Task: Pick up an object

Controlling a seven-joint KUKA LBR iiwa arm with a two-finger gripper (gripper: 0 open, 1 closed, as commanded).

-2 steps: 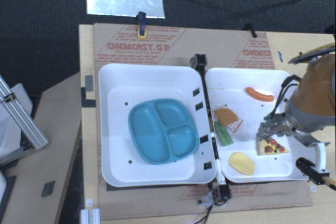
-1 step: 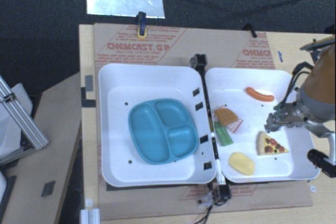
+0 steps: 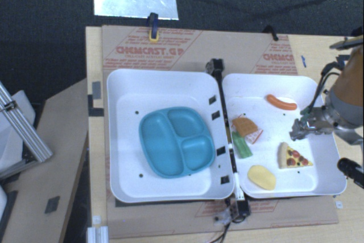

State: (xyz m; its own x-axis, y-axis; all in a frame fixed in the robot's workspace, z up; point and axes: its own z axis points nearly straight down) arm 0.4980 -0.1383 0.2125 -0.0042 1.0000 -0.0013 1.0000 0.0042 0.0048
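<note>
The right bin (image 3: 307, 88) holds several toy foods: an orange hot dog (image 3: 281, 102) near its back, a brown sandwich piece (image 3: 245, 126) with a green strip (image 3: 241, 145) by the left wall, a yellow potato-like piece (image 3: 261, 177) at the front, and a pizza slice (image 3: 292, 157) at the right. My gripper (image 3: 300, 129) hangs over the right side of this bin, just above and behind the pizza slice. Nothing shows between its tips.
The left bin (image 3: 122, 88) carries a blue divided plate (image 3: 176, 141). A black divider clip row (image 3: 222, 122) runs between the bins. The arm's grey body (image 3: 347, 99) stands over the right bin's right rim. Cardboard (image 3: 170, 45) lies under both bins.
</note>
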